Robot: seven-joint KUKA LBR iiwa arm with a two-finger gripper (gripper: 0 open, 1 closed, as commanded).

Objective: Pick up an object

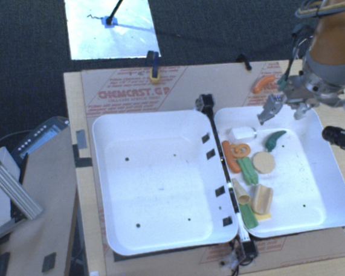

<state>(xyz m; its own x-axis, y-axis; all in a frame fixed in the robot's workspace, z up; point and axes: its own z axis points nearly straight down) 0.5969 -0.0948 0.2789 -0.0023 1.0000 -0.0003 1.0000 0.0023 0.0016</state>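
Above the right bin, the claw hangs seemingly spread wide, its 2 fingers gripping nothing.

The clear plastic sheet under the two bins bears red lettering reading roughly "CHEMCAST GP" (the last letters are blurry). Similar red print shows near its other corners, too small to make out.

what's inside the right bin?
The right bin holds a cluster by its left wall: white block, dark green piece, orange ring, tan disc, green sticks, tan cylinder. Anything beneath the overlapping pieces is hidden.
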